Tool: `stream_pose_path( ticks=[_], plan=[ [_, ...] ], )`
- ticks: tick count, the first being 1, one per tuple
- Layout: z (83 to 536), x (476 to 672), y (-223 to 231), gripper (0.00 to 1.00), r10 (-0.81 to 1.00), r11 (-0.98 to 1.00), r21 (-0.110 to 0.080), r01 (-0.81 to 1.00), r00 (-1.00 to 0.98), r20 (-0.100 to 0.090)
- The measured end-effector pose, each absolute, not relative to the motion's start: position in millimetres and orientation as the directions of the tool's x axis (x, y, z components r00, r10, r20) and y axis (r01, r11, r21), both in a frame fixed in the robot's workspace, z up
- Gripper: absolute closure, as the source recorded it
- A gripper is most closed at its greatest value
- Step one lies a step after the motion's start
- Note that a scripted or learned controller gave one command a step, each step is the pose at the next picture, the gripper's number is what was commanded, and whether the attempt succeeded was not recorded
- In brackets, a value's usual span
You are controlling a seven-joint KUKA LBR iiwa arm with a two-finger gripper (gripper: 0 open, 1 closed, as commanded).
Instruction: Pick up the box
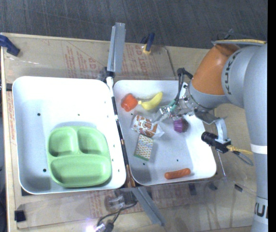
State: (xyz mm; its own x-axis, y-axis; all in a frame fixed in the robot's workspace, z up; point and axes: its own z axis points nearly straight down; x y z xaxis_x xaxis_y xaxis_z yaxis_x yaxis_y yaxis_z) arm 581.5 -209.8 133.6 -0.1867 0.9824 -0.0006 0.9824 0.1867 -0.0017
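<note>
Two bins (24, 88), one box (144, 146), one green tray (78, 156), one banana (152, 101)

Glossy white plastic bins (32, 129), matt green plastic tray (78, 156), printed cardboard box (144, 146), bare wooden bench (70, 57)

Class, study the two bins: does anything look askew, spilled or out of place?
Nothing is spilled or damaged. In the right bin the toys lie loosely scattered: the box lies flat and slightly tilted, a packet lies askew above it. The green tray sits a little crooked in the left bin.
</note>
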Motion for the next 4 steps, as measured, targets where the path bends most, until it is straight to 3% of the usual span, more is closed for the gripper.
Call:
stream_pose_path(
  ticks=[1,2,3,4],
  plan=[
    [144.0,531.8,-161.6,0.0,0.96,0.281,-0.002,0.96,-0.281,0.001],
    [90.6,489.1,-123.9,0.0,0.986,0.17,-0.005,0.985,-0.17,0.002],
    [100.2,489.6,-124.1,1.0,0.984,0.176,-0.006,0.984,-0.176,0.001],
    [100.3,489.6,-124.0,0.0,0.984,0.176,-0.005,0.984,-0.176,0.001]
  ],
)
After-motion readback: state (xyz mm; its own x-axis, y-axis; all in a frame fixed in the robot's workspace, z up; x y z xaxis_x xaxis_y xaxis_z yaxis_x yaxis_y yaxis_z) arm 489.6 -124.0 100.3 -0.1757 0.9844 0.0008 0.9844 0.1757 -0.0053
